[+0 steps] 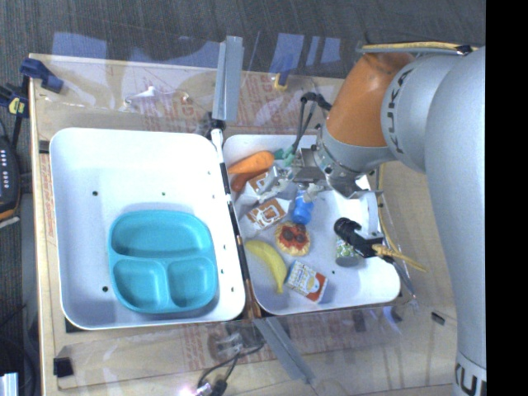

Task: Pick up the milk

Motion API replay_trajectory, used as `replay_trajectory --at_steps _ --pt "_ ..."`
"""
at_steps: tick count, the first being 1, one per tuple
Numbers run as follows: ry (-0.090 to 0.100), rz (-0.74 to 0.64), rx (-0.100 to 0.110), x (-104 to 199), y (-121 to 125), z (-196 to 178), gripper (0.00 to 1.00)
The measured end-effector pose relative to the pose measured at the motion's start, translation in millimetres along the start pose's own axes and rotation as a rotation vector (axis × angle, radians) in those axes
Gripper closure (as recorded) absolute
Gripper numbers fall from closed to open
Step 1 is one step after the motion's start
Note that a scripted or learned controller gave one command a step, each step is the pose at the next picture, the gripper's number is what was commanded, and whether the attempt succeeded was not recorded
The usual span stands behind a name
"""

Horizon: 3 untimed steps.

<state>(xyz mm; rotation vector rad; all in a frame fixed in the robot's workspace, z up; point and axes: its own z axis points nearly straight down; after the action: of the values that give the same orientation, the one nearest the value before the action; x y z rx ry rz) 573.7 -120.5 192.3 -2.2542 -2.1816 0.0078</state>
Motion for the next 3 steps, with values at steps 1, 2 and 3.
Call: replay_trajectory --at_steps 1,2,3 --pt "-0.005 0.001 -0.032 8.8 10.5 75.3 0.0" --pt "-0.009 -0.073 -0.039 6.9 22.5 82.4 0.0" --pt "-0.009 -0.087 -0.039 6.2 21.9 82.5 0.0"
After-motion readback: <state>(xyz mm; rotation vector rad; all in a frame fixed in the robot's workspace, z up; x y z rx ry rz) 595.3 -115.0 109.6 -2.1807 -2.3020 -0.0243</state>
